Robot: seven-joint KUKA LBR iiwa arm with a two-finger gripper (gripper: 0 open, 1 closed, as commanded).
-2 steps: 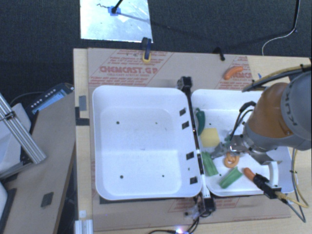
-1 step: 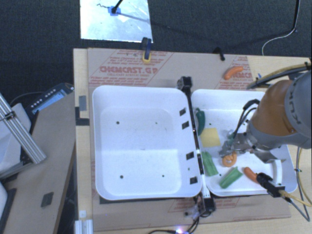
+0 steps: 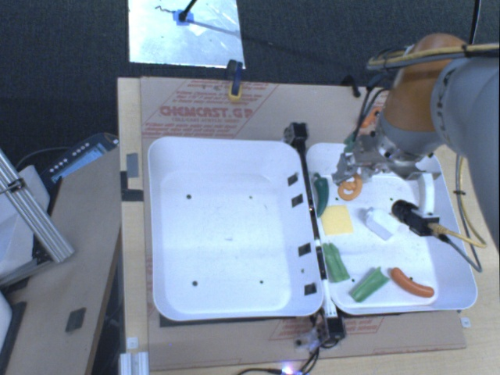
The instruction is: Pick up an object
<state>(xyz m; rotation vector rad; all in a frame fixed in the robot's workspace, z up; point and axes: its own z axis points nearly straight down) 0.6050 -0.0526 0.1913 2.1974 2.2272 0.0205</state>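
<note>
Gripper: low in the right bin, toward its far left corner, directly over the orange ring. This view does not let me tell how far it is open, nor whether it has hold of anything. The ring shows at its tip, touching or nearly so; you should not log it as held. Judged step: closing on the ring. To do it well, centre the gripper across one side of the ring's band rather than over the hole. Descend straight, close fully before any lift, and raise slowly so that a slip shows at once. Mind the divider on the left and the green pod, which lies just beside the ring against that divider; a sideways drift could nudge it. Further out, a yellow square lies near, on the camera side of the ring, with a white block to its right. A green strip, a green stick and a red sausage lie well apart from the gripper, by the near rim. The left bin lies beyond the divider.
</note>
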